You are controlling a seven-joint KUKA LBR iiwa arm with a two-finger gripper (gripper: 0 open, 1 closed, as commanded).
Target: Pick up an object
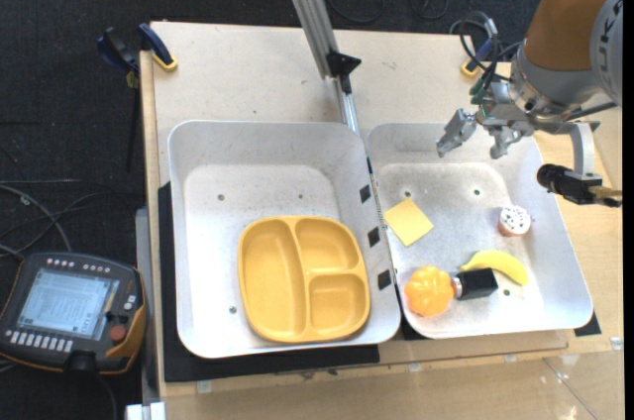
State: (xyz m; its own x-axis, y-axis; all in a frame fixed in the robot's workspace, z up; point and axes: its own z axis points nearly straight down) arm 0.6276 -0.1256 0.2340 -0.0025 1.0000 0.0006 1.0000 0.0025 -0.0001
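My gripper (477, 139) hangs over the far edge of the right bin (555, 240), its two grey fingers spread apart with nothing between them. Below it in the right bin lie a flat yellow square (408, 222), an orange round fruit-like toy (429, 291), a small black block (476, 283), a yellow banana (498, 264) and a small white and pink spotted piece (513, 221). All of them lie nearer the front of the bin than the gripper.
The left bin (198, 210) holds a yellow divided plate (302, 277). A slanted metal pole (309, 2) rises behind the divider between the bins. Clamps (149, 47) sit at the bench's far corners. A teach pendant (64, 309) lies left of the bench.
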